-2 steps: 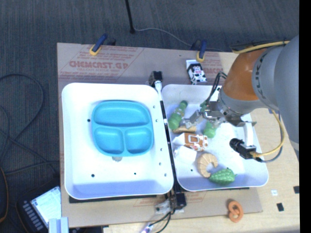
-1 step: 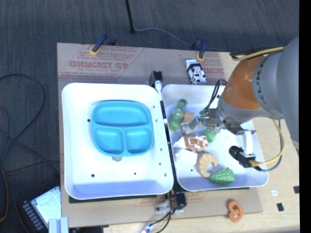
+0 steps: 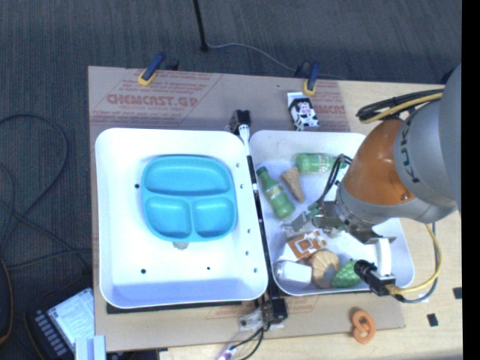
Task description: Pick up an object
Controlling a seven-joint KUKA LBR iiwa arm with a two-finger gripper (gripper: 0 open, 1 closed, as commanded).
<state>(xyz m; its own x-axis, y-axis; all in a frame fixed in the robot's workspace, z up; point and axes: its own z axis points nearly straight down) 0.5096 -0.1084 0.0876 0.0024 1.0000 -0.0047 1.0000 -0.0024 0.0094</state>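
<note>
Looking down at my bench, I see the grey arm (image 3: 420,163) with its orange band (image 3: 379,172) reaching in from the right, over the right bin (image 3: 405,265). The claw (image 3: 319,217) hangs low in the middle of that bin. It is too small and dark for me to tell how wide it is, or if it has hold of anything.

The toys lie all around it. A green bottle (image 3: 274,192) lies to the left of the claw, next to the wall between the bins. A cone (image 3: 294,184) lies just beside the bottle, a bit farther away than the claw. A green can (image 3: 313,162) lies at the far side of the bin. Just on the near side of the claw sits a brown and white block (image 3: 305,244). Nearer still are a tan round piece (image 3: 324,265), a white piece (image 3: 294,273) and a bumpy green toy (image 3: 346,274).

The left bin (image 3: 120,276) has a blue tray (image 3: 187,197) with three parts in it.
</note>
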